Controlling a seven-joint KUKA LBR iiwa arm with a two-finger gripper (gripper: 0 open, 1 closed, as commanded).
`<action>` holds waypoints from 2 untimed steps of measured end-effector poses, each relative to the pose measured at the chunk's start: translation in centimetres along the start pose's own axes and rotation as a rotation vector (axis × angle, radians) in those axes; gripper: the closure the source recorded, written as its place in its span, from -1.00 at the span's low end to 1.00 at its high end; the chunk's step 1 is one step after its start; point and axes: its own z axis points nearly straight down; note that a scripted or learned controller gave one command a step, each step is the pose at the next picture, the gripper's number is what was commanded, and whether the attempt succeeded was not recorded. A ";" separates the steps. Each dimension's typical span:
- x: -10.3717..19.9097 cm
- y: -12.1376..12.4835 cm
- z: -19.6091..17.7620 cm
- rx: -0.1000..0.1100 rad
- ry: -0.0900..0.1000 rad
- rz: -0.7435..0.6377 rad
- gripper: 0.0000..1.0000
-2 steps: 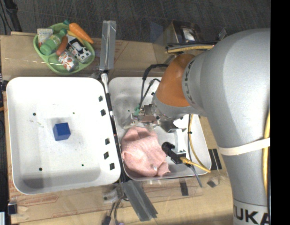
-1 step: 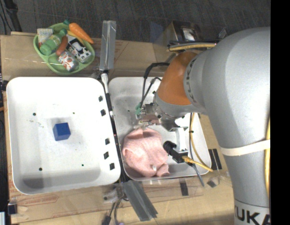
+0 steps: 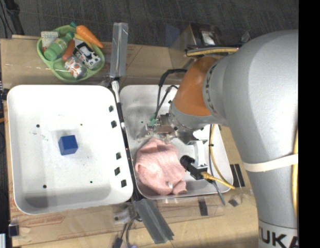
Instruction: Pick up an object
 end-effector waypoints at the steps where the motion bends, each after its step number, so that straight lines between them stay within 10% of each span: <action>1: -2.0 -3.1 1.0 -0.001 0.001 -0.083 -1.00; 2: -2.0 -3.1 0.1 0.000 0.001 -0.089 1.00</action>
